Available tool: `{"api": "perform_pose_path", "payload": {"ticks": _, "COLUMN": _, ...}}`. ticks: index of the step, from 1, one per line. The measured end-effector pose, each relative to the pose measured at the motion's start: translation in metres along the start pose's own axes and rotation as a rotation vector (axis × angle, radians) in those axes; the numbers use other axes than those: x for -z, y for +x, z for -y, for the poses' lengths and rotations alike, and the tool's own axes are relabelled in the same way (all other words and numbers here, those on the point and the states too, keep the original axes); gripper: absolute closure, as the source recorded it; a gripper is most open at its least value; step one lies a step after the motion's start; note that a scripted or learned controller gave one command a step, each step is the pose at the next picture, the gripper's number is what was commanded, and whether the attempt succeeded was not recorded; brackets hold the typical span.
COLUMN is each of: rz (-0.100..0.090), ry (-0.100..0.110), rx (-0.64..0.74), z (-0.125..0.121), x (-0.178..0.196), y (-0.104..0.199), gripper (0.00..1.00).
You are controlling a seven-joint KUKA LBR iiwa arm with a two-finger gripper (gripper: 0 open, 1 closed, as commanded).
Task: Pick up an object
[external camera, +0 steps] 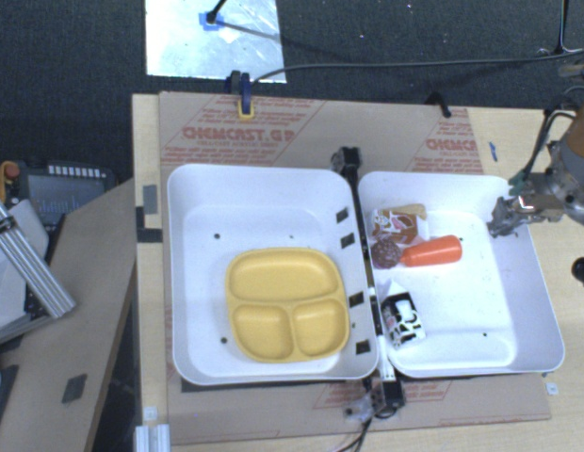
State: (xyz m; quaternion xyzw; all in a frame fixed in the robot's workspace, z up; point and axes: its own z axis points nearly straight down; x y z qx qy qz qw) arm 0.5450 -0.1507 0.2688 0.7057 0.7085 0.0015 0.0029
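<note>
The worktop (151,252) carries two white bins: the left bin (193,205) holds a yellow divided tray (284,304), the right bin (518,318) a cluster at its left side. There lie an orange carrot-like piece (431,251), a red-and-white packet (397,222) just beside it, a black-and-white item (403,319) nearer the front, and a small dark round thing (385,252). The hand (507,217) hovers at the right bin's far right rim, carrying nothing; its spread I cannot tell. Best, I judge, to travel left and descend squarely over the carrot, crossing its narrow width
</note>
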Motion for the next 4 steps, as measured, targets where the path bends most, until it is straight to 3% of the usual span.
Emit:
{"api": "perform_pose_path", "payload": {"ticks": 1, "rz": -0.003, "ry": 0.005, "rx": 0.005, "z": -0.002, "x": -0.002, "y": 0.044, "gripper": 1.0}}
{"api": "perform_pose_path", "payload": {"ticks": 4, "rz": -0.004, "ry": 0.005, "rx": 0.007, "z": 0.012, "x": -0.019, "y": 0.214, "gripper": 1.0}}
